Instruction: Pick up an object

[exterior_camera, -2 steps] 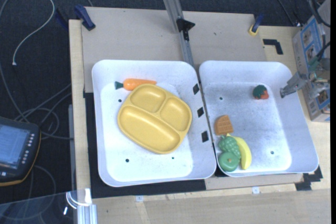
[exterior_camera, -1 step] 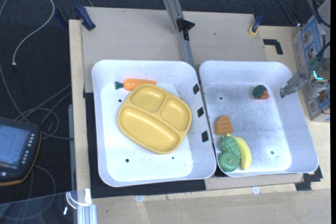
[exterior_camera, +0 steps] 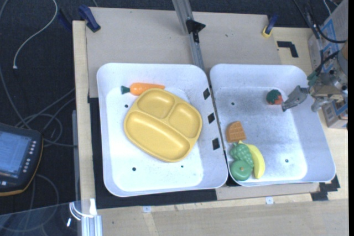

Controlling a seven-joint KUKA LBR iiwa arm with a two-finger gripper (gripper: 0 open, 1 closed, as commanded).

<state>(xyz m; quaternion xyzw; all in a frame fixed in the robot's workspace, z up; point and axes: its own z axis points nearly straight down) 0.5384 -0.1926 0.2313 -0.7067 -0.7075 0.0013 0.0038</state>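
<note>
Looking down on the bench at a slant, two shallow white bins were seen side by side. In the left bin [exterior_camera: 110,119] a yellow divided plate [exterior_camera: 163,124] lay near the middle, and a toy carrot [exterior_camera: 145,87] was placed just beyond it at about twelve o'clock, touching or nearly touching the plate's rim.

In the right bin [exterior_camera: 310,146] four toys were found. A small red and green piece [exterior_camera: 273,96], perhaps a toy strawberry or tomato, sat alone toward two o'clock of that bin. A brown waffle-like piece [exterior_camera: 236,131] lay at the bin's nine o'clock side, and just below it, at about seven o'clock, a green bunch of grapes [exterior_camera: 241,162] and a yellow banana [exterior_camera: 256,161] were packed together, touching each other.

The gripper [exterior_camera: 290,99] was reached in from three o'clock, its dark tip brought just beside the red and green piece, on that piece's three o'clock side. Whether the jaws were parted or closed could not be told at this size, and nothing was seen caught between them.

As to progress, no object was seen lifted; every toy rested on a bin floor. The approach was judged to be made toward the red and green piece, with the closing on it and the lift yet to be done.
</note>
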